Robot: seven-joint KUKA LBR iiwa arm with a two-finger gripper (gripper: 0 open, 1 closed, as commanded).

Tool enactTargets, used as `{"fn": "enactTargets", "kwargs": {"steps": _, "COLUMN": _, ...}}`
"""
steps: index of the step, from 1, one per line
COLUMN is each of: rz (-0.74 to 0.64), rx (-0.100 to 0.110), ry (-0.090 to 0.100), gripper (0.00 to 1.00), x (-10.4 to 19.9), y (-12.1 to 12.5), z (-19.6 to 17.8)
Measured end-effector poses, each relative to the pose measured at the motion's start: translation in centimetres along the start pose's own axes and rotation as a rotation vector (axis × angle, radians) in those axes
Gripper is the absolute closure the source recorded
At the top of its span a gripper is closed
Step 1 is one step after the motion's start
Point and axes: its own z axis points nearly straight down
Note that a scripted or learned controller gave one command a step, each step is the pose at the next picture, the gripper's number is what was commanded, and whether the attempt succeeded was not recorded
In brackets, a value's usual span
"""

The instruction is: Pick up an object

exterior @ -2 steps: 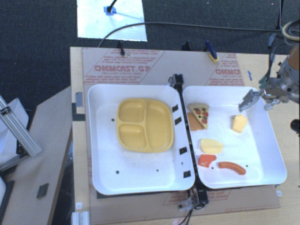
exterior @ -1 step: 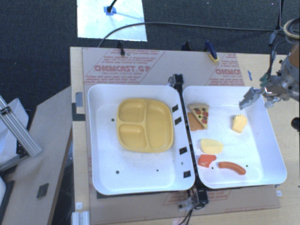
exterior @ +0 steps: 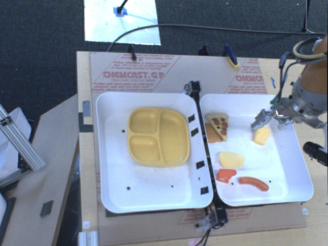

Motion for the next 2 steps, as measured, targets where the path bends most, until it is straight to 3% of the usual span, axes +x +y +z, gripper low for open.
{"fn": "enactTargets", "kwargs": {"steps": 1, "rz": 0.001, "rx": -0.002, "ry": 0.000, "gripper": 0.00, "x": -0.2, "y": -0.9, "z": 4.8}}
{"fn": "enactTargets", "kwargs": {"steps": 2, "rz": 0.001, "rx": -0.002, "ry": -0.001, "gripper": 0.00, "x": -0.6, "y": 0.0, "z": 9.5}}
